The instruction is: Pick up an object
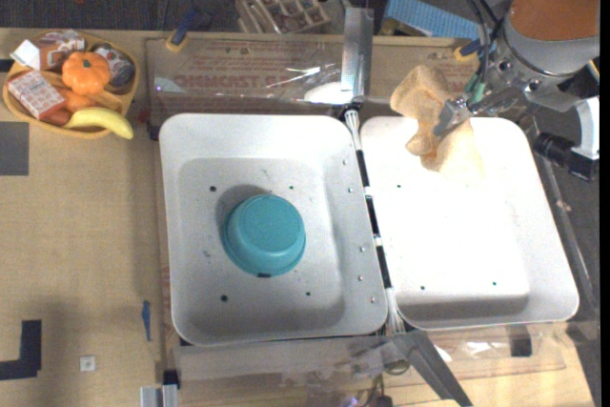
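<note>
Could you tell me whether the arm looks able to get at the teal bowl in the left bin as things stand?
Probably yes: the teal bowl lies uncovered in the left bin, but the end effector holds a tan cloth.

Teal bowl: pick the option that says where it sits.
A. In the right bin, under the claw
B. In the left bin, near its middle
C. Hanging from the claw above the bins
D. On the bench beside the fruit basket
B. The teal bowl rests upside down near the middle of the left bin, well apart from the claw, which grips a tan cloth over the right bin.
</note>
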Controlling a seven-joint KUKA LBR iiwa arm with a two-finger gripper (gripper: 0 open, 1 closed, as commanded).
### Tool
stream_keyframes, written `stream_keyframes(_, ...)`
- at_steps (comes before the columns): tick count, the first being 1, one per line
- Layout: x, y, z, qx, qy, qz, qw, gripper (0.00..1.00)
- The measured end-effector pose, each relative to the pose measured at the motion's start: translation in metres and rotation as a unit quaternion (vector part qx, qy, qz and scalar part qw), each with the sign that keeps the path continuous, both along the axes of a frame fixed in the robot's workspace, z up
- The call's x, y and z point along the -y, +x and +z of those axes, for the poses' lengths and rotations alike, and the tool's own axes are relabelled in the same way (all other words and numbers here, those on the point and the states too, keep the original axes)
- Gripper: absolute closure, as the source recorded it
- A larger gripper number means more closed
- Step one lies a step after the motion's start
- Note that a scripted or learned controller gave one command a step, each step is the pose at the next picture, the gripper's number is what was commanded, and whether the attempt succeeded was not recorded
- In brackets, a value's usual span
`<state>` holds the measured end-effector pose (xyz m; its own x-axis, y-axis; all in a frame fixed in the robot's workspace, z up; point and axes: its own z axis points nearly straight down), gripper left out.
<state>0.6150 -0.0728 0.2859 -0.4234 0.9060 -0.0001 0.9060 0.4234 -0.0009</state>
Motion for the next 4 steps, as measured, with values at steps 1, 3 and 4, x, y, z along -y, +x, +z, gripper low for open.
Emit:
stream_keyframes(1, -0.060, 0.039, -0.020, 0.003, -0.0003, 0.074, 0.9973, 1.00)
stream_keyframes(3, -0.033, 0.052, 0.102, 0.002, -0.0005, -0.001, 1.0000, 1.00)
stream_keyframes(4, -0.038, 0.011, 0.075, 0.001, -0.0003, -0.007, 1.0000, 1.00)
